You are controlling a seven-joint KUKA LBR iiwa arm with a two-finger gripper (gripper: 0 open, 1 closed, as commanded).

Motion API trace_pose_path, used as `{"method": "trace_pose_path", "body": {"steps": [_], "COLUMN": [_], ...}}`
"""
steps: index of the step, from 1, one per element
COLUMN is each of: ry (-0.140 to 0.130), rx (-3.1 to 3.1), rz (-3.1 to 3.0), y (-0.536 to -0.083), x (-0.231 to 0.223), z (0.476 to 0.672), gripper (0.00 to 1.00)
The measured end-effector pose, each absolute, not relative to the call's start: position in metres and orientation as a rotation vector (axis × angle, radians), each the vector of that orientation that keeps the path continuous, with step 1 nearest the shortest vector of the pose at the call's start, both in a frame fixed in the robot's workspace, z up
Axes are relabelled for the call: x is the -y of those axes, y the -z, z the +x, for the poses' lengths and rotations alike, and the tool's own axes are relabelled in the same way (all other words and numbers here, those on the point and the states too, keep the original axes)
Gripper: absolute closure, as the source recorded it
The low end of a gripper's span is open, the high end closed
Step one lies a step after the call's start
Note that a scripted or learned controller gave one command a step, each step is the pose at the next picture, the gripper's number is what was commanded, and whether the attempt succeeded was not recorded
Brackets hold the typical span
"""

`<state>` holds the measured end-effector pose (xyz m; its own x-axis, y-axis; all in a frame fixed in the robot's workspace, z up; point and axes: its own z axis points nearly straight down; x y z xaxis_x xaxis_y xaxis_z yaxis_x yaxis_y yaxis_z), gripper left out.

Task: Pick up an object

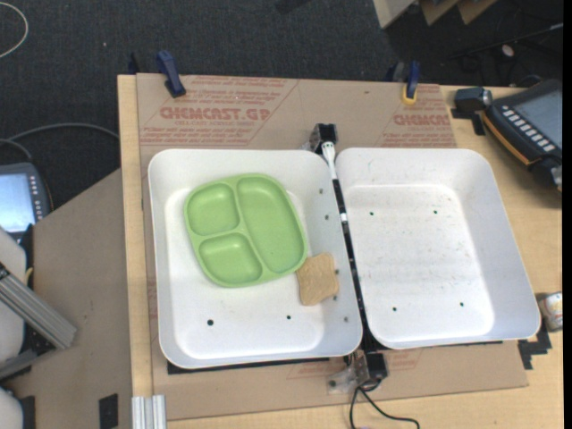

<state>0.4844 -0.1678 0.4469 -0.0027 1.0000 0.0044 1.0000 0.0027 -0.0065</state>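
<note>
No pincer or arm shows anywhere in the view, so its state cannot be told. The things to pick lie in the left bin (170, 329): a green divided plate (245, 231) lying flat, and a tan sponge-like piece (316, 279) touching its lower right edge, near the wall between the bins. The right bin (500, 239) on the desk (223, 105) probably serves as the drop side.

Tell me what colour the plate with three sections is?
The plate is light green, seen clearly in the camera view.
</note>
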Motion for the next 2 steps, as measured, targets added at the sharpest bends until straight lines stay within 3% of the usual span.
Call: {"method": "trace_pose_path", "body": {"steps": [1, 2], "ry": [-0.006, 0.014], "rx": [2.216, 2.242], "rz": [-2.222, -2.233], "y": [-0.377, -0.546], "x": [0.225, 0.223], "z": [0.542, 0.603], "gripper": [1.0, 1.0]}}
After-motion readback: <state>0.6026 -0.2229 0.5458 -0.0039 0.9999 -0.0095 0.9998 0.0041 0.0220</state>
